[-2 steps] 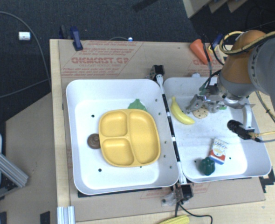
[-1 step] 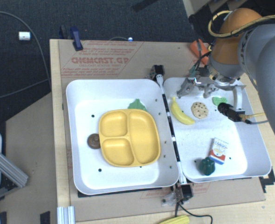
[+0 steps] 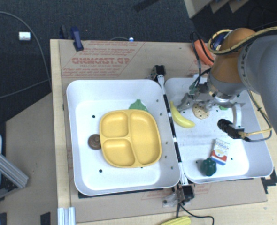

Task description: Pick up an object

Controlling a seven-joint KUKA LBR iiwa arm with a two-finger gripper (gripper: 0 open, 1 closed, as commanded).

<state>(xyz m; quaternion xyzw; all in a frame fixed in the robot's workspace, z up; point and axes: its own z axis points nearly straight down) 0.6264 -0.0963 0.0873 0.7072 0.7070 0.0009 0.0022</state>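
In the right bin (image 3: 251,165) lie a yellow banana (image 3: 181,118), a round chocolate-chip cookie (image 3: 201,111), a small red and white carton (image 3: 220,152) and a dark green rounded object (image 3: 207,167). My gripper (image 3: 193,100) is low over the bin's far left part, just above the cookie and to the right of the banana's upper end. Nothing is visibly held in it. The grey arm with its orange band (image 3: 230,55) comes down from the upper right and hides the bin's far right corner.
The left bin (image 3: 77,125) holds a yellow divided plate (image 3: 129,138), a brown round piece (image 3: 95,141) at the plate's left and a green piece (image 3: 138,105) peeking out behind it. A black part with a cable (image 3: 230,128) hangs over the right bin's middle.
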